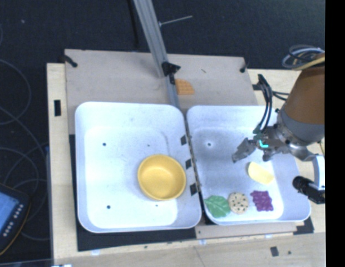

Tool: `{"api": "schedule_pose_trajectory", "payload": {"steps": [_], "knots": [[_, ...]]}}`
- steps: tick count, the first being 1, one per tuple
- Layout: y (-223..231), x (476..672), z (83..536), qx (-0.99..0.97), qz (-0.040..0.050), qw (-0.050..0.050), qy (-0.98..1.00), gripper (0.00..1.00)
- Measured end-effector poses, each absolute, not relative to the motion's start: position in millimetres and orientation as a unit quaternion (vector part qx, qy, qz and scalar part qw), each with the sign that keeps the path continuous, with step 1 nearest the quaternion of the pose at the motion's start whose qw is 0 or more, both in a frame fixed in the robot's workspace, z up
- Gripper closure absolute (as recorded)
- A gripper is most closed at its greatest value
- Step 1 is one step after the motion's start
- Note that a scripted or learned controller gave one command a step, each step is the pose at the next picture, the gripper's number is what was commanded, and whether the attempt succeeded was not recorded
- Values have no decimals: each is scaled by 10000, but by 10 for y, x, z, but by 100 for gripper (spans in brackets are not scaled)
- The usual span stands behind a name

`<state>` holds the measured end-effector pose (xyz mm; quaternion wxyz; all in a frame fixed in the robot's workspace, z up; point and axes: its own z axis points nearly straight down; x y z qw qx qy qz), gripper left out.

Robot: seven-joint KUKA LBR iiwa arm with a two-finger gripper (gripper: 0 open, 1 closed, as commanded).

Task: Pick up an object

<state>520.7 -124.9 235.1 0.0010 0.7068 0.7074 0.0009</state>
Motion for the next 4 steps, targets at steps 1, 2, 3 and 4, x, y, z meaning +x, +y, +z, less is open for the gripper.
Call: {"api": "schedule_pose_trajectory", "payload": {"steps": [1, 2, 3, 4], "knots": [[-1300, 5161, 1735, 7073, -20, -12, 7069, 0], [-1355, 5186, 1116, 7074, -21, -14, 7068, 0], [-1369, 5186, 1004, 7077, -10, 3, 7065, 0], [-1373, 5200, 1118, 7097, 12, 18, 7045, 100]]}}
